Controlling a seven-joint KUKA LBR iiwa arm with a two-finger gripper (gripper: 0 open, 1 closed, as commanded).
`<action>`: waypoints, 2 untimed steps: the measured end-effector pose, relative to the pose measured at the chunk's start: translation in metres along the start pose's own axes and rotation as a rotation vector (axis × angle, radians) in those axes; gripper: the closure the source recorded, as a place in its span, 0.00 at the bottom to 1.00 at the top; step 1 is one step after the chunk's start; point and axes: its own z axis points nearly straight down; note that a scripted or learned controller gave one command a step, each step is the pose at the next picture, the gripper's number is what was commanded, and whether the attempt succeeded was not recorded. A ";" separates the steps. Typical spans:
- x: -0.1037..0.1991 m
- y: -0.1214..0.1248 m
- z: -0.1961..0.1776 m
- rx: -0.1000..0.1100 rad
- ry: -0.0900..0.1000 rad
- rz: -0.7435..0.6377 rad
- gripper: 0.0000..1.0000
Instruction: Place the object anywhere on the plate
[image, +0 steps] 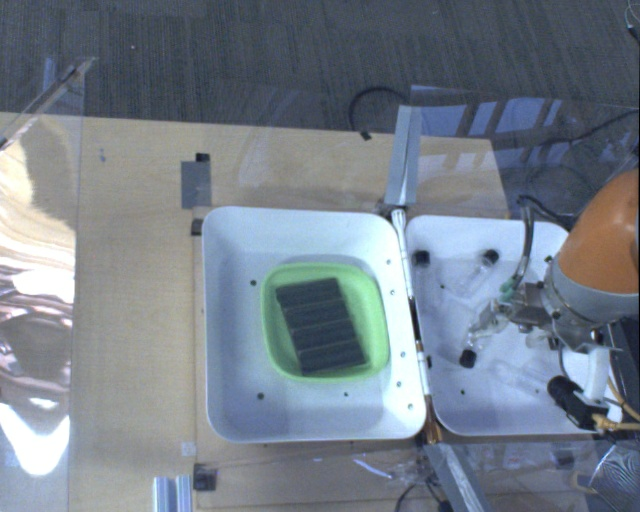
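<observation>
With the gripper right of the green plate, its state cannot be told, so the dark block on the plate could be knocked.

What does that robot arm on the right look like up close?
The arm is rounded, with a big orange band above a grey wrist section. Its hand is a slim metal piece with green touches, and black cables loop beside it.

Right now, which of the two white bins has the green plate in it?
The left bin holds the green plate, with a dark ridged block lying on it. The right bin, where the arm is working, has small dark-capped clear items instead.
</observation>
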 end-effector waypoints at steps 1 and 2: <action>-0.075 0.013 -0.090 -0.005 -0.002 0.060 0.00; -0.074 0.015 -0.102 -0.011 -0.004 0.051 1.00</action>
